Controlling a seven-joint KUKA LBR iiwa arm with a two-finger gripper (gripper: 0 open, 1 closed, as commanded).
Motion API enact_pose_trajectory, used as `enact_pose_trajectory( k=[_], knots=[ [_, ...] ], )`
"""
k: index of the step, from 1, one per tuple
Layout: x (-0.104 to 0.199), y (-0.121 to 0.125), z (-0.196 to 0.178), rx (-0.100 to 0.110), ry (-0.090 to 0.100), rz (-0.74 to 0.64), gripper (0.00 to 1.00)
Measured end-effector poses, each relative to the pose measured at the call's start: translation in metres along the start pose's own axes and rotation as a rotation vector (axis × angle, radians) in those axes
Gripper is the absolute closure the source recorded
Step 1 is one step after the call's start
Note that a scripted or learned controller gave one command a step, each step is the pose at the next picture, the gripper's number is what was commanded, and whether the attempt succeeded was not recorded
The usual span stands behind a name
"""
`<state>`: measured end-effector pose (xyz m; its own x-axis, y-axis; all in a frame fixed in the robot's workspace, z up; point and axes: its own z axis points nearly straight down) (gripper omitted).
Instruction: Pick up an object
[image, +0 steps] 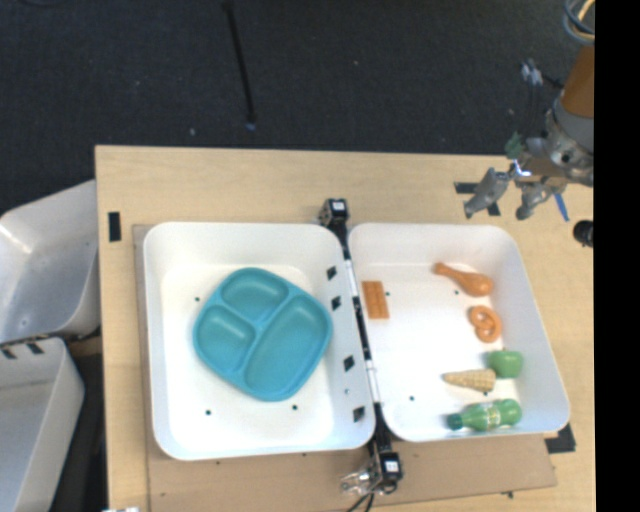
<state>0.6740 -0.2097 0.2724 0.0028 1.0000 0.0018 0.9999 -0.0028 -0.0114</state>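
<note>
A dark carpeted floor surrounds the pale wooden table (300, 185), which carries two shallow white bins side by side. From the camera above, the left white bin (170, 400) holds a teal plastic divided plate (262, 333), lying flat near its middle. The right white bin (420, 250) holds the small things: a flat orange rectangular piece (375, 299) near the dividing wall, an orange drumstick-shaped toy (465, 277) toward the far side, an orange pretzel-shaped toy (484, 322) just below it, a green pepper-like toy (506, 363), a beige cone-shaped toy (470, 379) touching or just beside the pepper, and a green plastic bottle (486, 414) lying on its side near the bin's near edge.

The grey arm comes in at the upper right, and its claw (512, 200) hangs over the bare table just beyond the right bin's far rim, with its two fingers spread apart and nothing between them.

The pick looks not yet begun; this reads as the approach stage. The next move calls for carrying the claw over one item, probably the nearby drumstick toy, lining the fingers across its narrow width, then descending. The clustered cone and pepper would be harder to take singly.
</note>
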Motion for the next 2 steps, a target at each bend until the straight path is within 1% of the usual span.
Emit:
enact_pose_trajectory(
  k=[1, 2],
  knots=[
    [0.001, 0.002, -0.009, -0.013, -0.004, -0.004, 0.0],
    [0.0, 0.012, 0.046, -0.011, -0.005, -0.007, 0.0]
  ],
)
